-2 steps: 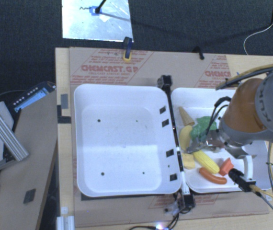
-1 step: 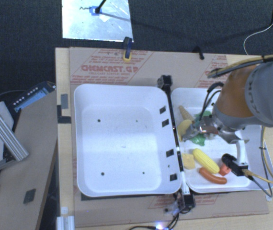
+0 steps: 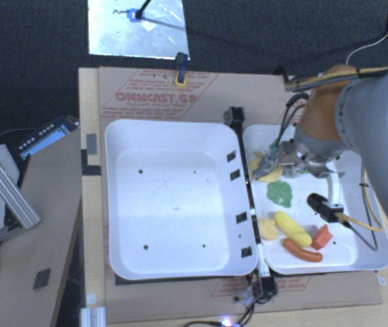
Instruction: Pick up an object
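Sausage (image 3: 302, 251) lies frontmost; tool (image 3: 267, 167) over yellow piece (image 3: 271, 176), finger state unclear.

The KUKA arm (image 3: 378, 125): a thick, smooth grey casing, an orange band (image 3: 320, 111) circling it above the wrist, dark cables (image 3: 291, 118) looping beside that band, and a grey metal pincer (image 3: 273, 161) beyond

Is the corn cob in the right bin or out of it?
In. The corn cob lies on the floor of the right bin, between a yellow piece and the sausage.
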`<control>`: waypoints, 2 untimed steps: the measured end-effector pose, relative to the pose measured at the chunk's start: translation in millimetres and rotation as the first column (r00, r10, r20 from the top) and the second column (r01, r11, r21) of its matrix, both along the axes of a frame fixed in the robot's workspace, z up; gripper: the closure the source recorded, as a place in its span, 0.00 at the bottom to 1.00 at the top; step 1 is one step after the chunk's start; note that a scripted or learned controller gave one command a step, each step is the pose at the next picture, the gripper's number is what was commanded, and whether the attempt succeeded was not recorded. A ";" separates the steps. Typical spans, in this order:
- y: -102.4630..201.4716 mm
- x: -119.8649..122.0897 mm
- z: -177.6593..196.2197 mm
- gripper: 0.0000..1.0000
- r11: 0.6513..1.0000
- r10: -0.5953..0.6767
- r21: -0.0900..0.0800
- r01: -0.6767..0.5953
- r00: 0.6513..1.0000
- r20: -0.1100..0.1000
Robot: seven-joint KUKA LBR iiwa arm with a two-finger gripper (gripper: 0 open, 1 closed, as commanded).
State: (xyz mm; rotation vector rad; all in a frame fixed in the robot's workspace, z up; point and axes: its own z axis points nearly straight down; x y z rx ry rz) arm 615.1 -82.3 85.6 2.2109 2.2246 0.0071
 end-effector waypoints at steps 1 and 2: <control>-0.7 -1.5 10.4 1.00 1.000 0.001 0.000 -0.001 1.000 -0.001; 104.3 36.0 119.2 1.00 1.000 0.010 0.005 -0.010 1.000 0.010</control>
